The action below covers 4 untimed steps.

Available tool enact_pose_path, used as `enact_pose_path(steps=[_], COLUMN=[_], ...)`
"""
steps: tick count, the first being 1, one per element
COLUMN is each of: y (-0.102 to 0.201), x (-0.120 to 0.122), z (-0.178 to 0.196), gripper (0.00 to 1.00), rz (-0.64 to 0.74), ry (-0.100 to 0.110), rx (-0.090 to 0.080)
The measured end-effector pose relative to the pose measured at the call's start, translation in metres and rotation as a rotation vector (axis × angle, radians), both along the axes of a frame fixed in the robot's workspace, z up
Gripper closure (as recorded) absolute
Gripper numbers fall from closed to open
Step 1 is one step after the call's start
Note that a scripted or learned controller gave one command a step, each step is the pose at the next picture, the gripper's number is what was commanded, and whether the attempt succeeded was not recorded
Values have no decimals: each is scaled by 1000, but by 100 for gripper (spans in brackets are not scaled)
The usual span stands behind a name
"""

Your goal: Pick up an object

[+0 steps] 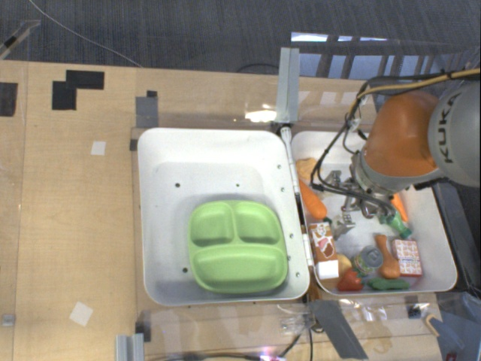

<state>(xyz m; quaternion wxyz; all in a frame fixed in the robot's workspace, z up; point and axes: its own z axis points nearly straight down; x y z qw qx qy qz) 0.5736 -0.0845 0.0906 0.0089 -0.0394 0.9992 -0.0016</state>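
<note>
The right bin [445,265] holds several toy foods: an orange carrot [312,199], a small red and white carton [322,239], a white cube [328,268], a red pepper [349,280], a grey tin can [368,260] and a red patterned box [406,258]. My gripper [347,221] hangs low over the middle of this bin, under the orange wrist band [398,138]. It sits just right of the carton and above the can. Nothing is visibly held. The arm hides the back of the bin.
The left bin [161,201] carries a green divided plate [237,245] in its front half. A metal divider [297,201] runs between the bins. Green pieces [391,283] and an orange-brown piece [385,253] lie at the right bin's front. Black cables [331,160] loop beside the wrist.
</note>
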Motion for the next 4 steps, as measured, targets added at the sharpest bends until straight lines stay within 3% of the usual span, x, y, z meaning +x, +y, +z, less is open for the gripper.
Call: enact_pose_path(steps=[2,3,4], y=[-18,-1,-1], x=[-51,13,-60], z=[1,0,1], gripper=[0,0,0], rz=[-163,17,-7], ry=[-6,3,-1], rx=[5,2,1])
